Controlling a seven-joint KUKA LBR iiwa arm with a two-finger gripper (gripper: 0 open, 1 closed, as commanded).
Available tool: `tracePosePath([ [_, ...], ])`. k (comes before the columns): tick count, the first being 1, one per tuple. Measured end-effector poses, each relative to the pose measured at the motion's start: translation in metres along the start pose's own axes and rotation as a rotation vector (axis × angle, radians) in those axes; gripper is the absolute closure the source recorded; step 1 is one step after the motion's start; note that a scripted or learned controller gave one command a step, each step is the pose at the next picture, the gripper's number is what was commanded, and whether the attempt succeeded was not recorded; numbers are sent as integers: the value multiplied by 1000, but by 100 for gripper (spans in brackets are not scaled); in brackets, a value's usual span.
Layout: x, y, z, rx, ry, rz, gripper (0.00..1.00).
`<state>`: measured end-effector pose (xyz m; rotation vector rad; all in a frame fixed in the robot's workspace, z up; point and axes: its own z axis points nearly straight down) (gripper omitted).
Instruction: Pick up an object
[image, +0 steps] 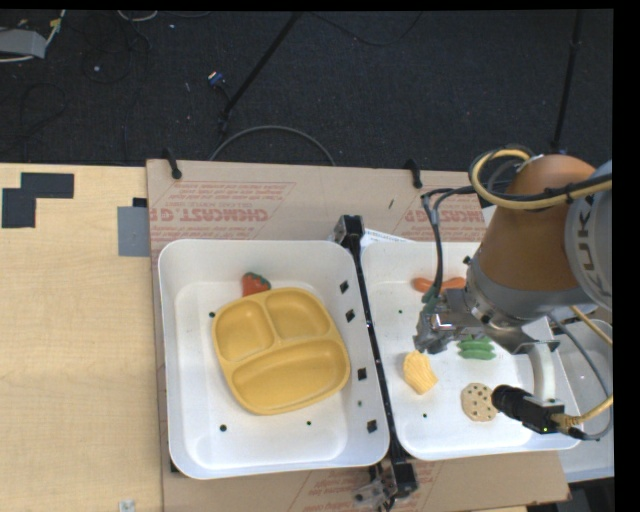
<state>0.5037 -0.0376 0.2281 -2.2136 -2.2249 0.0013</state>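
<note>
The jaws (432, 335) are seen low in the right bin (400, 440), at the middle right of the frame, hanging beneath the grey and orange wrist; whether they are parted or closed cannot be told from this slanted view, and nothing is seen held between them. Just below and slightly to the left of them in the frame lies the yellow corn piece (420, 373), near but apart, with its long axis running roughly from upper left to lower right. Just to the right of the jaws a green toy (477, 349) is seen, partly covered by the wrist, and further down to the right a round brown cookie (479, 402) lies well clear. An orange item (441, 284) rests above the jaws, toward the bin's upper part. It is judged that the corn piece is the nearest candidate, so a short shift toward the lower edge of the frame would be needed. In the left bin (190, 440), a yellow divided plate (282, 350) and a red toy (256, 284) are set well apart from the arm.
</note>
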Motion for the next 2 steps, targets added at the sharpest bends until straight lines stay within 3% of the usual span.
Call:
tracePosePath([
  [2,103,31,19,1,-2,1,100],
])
